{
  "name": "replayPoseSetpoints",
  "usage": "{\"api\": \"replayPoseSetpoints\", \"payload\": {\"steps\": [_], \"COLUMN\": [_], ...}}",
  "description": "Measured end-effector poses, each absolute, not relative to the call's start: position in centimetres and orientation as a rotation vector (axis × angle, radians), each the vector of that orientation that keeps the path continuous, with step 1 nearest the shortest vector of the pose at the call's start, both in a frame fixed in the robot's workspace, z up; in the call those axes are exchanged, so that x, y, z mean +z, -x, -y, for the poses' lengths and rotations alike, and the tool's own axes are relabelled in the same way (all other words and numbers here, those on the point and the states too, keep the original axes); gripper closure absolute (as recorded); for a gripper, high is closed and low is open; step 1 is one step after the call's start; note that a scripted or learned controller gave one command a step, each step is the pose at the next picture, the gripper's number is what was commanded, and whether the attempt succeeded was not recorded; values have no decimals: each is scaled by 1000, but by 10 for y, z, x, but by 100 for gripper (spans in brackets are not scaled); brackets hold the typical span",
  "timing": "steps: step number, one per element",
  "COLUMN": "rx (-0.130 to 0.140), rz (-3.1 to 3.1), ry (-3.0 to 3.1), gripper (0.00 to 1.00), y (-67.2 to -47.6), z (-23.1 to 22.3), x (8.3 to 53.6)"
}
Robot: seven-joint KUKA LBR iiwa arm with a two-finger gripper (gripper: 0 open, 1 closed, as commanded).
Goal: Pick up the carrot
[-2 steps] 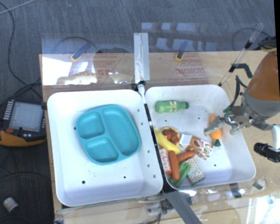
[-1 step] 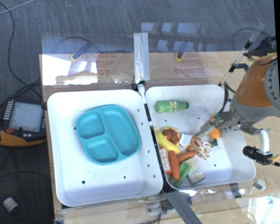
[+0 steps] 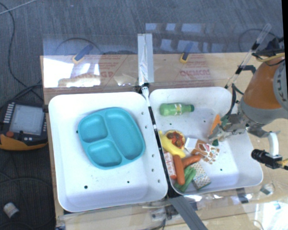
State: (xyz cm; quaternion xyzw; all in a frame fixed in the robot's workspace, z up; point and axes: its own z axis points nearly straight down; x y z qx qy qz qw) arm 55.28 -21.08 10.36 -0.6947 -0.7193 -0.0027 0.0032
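Orange and slim, the tapered plastic carrot (image 3: 214,124) lies tilted in the right-hand shallow white plastic bin (image 3: 236,165), its thin end pointing to the far right, on bare floor apart from the other toys. The grey two-finger gripper (image 3: 225,127) sits just to the right of it, so close that the two seem to touch. Whether the gripper is open, closed or already around the carrot cannot be told at this slant. The step in hand looks like the grasp itself. To do it well, the gripper should be centred across the carrot's thicker middle, not its narrow tip, and turned so that it closes across the short width. A tapered, smooth body is likely to squirt out of a grip taken near the end. The lift should go straight up, since the bin's right wall is close behind the wrist. The green plastic bottle (image 3: 176,109) lying at the far side and the heap of toy food (image 3: 186,163) at the near left stand well clear, so they should not interfere. The blue divided plate (image 3: 110,137) in the left white bin (image 3: 70,191) plays no part here.
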Motion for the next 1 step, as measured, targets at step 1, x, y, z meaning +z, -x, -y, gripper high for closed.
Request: {"api": "replayPoseSetpoints", "payload": {"steps": [1], "rx": [3], "rz": [2198], "ry": [2247], "gripper": [100], "y": [-618], "z": [171], "x": [197]}}
